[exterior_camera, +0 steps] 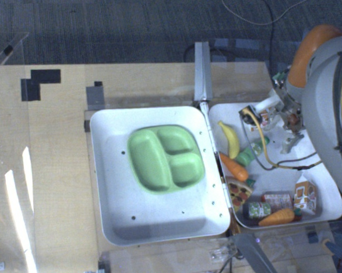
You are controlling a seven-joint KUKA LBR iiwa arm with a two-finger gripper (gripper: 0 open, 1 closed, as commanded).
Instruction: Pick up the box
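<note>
end effector (278, 118) hangs over the far part of the right bin (334, 209), away from the box.

i cannot tell how the end effector stands. the small orange-and-white carton box (305, 196) stands in the near right corner, against the bin wall, with a carrot (277, 216) and a flat packet (277, 199) just beside it. risk, as i judge it: the wall and these crowding neighbours leave little room, so a descent may clip the carrot or tip the box. a banana (230, 138) lies further back.
</note>
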